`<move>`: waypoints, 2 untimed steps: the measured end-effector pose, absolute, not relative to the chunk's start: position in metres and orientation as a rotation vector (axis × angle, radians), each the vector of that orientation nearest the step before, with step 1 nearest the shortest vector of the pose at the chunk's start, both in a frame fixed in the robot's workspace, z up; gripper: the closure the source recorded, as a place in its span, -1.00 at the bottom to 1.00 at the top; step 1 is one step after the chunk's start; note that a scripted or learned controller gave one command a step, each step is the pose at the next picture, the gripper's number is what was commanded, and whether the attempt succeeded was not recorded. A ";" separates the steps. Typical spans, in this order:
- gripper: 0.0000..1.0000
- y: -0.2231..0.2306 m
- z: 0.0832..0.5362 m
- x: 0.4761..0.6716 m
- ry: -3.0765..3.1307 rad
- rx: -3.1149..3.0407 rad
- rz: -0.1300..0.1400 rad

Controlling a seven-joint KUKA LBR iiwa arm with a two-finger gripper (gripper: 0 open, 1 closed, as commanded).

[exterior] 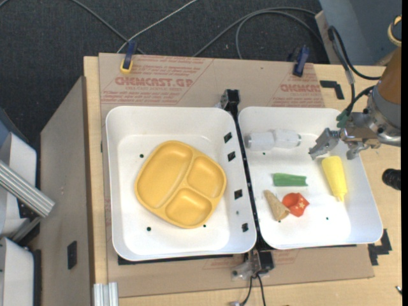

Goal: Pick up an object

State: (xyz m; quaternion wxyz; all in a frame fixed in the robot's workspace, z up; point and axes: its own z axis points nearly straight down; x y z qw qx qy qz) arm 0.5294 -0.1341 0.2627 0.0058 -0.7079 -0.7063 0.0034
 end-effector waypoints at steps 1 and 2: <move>-1.00 -0.134 0.268 0.531 -2.221 -2.219 0.000; -1.00 -0.137 0.207 0.528 -2.216 -2.219 0.003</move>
